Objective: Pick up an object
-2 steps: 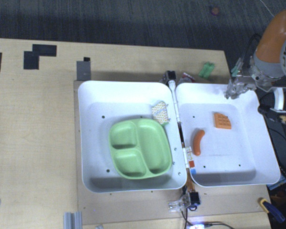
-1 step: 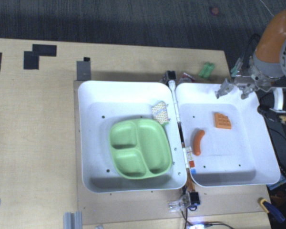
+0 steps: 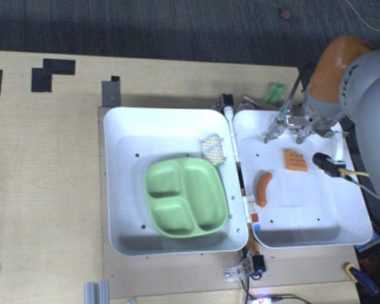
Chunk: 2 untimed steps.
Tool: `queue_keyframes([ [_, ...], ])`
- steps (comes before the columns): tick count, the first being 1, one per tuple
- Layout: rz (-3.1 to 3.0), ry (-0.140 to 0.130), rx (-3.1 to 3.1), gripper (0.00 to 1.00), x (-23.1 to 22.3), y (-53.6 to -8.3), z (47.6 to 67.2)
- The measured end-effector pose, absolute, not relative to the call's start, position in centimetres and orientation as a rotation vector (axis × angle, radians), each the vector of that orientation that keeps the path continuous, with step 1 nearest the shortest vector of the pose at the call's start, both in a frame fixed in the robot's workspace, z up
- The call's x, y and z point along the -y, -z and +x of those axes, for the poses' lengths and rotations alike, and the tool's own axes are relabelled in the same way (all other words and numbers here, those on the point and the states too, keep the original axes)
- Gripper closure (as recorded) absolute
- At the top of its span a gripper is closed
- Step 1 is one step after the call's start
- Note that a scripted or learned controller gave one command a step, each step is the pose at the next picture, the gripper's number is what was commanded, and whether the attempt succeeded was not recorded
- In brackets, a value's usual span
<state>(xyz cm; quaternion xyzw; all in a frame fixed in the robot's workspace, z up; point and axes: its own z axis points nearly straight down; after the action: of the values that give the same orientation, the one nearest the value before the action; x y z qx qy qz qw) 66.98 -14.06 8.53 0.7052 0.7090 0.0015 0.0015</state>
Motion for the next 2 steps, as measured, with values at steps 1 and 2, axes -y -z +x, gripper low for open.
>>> queue_keyframes([
  [1, 2.207, -0.008, -2.226, 1.0, 14.04, -9.72, 67.13],
  [2, 2.206, -0.008, -2.227, 0.0, 14.03, -9.7, 67.12],
])
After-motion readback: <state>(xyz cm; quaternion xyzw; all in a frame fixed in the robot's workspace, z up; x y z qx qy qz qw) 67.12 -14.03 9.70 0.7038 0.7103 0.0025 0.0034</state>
